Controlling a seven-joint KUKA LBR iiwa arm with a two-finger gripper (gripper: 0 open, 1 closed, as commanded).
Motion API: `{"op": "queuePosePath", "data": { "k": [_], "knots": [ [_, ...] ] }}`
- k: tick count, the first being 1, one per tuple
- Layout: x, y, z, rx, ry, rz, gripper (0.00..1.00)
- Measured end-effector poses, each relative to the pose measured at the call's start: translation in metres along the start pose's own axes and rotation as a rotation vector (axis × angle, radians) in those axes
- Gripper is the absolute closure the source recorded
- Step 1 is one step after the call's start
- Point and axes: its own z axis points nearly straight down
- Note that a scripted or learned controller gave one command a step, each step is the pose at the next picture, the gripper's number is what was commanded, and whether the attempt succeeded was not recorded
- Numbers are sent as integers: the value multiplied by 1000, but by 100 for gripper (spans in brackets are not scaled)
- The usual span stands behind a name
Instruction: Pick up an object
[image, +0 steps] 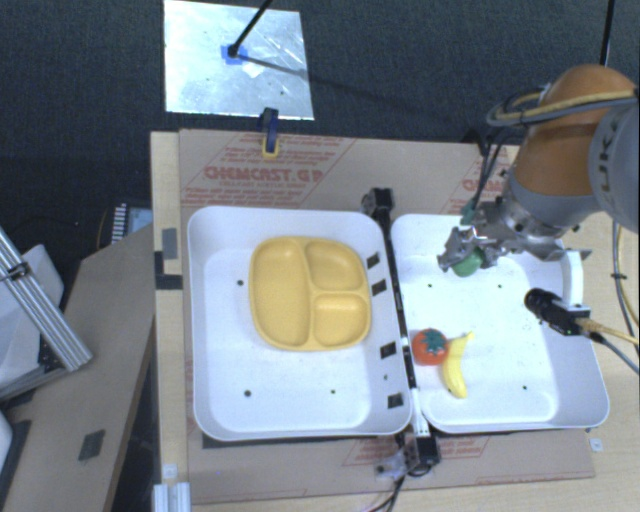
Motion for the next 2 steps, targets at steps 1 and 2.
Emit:
{"op": "queuePosePath", "data": {
  "k": [1, 2],
  "knots": [
    [46, -28, 10, 3, -1, 2, 100],
    [97, -60, 7, 2, 0, 0, 100]
  ]
}}
